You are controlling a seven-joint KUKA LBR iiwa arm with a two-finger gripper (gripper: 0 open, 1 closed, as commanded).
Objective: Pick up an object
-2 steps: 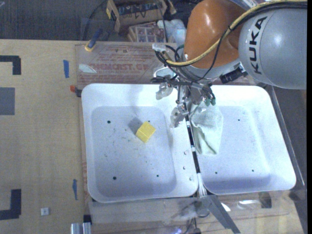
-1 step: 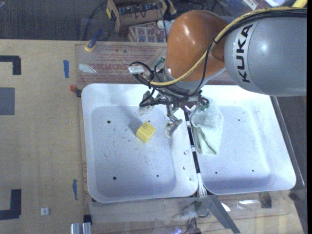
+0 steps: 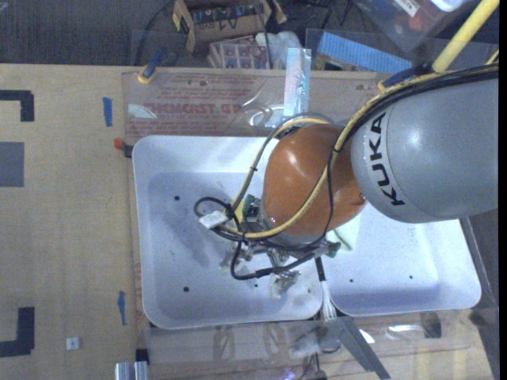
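The arm (image 3: 428,157) reaches from the right, and its end effector (image 3: 265,264) hangs low over the left bin (image 3: 158,212) near the front rim; the wrist and cables hide its state and any object beneath. The bin's left half lies open, bare white.

Wooden bench (image 3: 63,212) — two white bins (image 3: 166,236), blue tape bits (image 3: 108,111), perhaps.
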